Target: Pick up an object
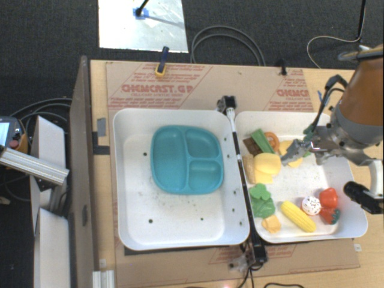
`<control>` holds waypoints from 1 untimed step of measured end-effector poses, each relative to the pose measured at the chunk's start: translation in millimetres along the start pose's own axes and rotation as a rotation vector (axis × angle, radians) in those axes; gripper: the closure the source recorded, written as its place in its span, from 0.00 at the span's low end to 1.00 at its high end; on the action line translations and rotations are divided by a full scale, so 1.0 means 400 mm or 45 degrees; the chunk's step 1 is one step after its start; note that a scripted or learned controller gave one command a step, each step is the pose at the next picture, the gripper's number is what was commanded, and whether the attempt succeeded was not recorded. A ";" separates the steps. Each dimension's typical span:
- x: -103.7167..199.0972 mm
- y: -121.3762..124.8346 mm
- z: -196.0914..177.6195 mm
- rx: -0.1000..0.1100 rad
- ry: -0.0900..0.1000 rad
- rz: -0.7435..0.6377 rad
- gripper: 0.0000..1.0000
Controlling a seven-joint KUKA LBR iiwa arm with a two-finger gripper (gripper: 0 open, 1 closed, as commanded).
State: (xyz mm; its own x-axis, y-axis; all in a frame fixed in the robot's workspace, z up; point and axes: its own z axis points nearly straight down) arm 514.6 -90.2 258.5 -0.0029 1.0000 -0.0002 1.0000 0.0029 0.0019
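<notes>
The right bin [354, 179] holds several toy foods. A green block [261, 140] and an orange ring [273, 139] lie at its back left, a pale yellow lump [267, 164] just in front of them. Green broccoli [261, 200], a corn cob [298, 216], a white spotted ball [311, 205] and a red pepper [329, 200] lie along the front. My gripper [295, 151] hangs low over the bin's back middle, right beside a small yellow piece [294, 161] and just right of the yellow lump. The arm hides how the gripper meets that piece.
The left bin [135, 221] holds a teal divided plate [186, 159]. A ridge [239, 161] separates the two bins. A small orange piece [271, 224] sits at the right bin's front left. The arm's body [363, 110] covers the right bin's back right corner.
</notes>
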 end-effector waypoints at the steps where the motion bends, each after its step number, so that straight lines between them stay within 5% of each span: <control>1: -0.148 0.196 0.179 0.000 -0.003 0.005 0.00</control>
State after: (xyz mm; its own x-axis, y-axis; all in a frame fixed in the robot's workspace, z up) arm 593.2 -149.1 186.9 0.0006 1.0000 -0.0024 1.0000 -0.0006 0.0020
